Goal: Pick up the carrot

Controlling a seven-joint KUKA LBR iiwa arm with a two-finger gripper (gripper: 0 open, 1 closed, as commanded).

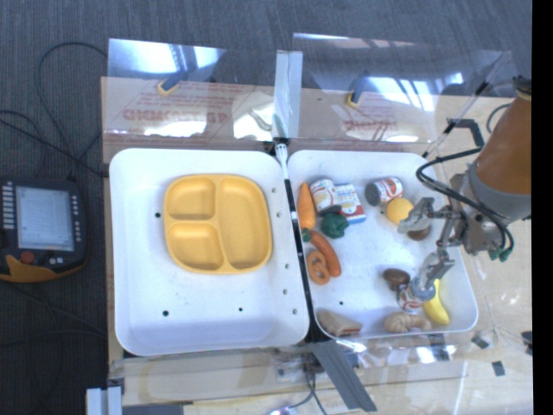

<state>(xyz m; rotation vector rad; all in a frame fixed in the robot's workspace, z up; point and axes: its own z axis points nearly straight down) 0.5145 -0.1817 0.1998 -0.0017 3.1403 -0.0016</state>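
Observation:
The carrot (306,206) is a slim orange piece lying lengthwise at the left wall of the right bin (363,258), just right of the divider between the bins. My gripper (427,245) hovers over the right side of that bin, far to the right of the carrot and not touching it. Its fingers are spread open, one near a brown piece (417,229) and the other over a small red-and-white can (411,298). Nothing sits between them.
Beside the carrot lie a green vegetable (333,225), a curved orange-red sausage (321,258) and small cans (325,193). A lemon (399,209), a banana (438,304) and a bread piece (340,322) are also in the right bin. A yellow divided plate (218,223) fills the left bin (138,301).

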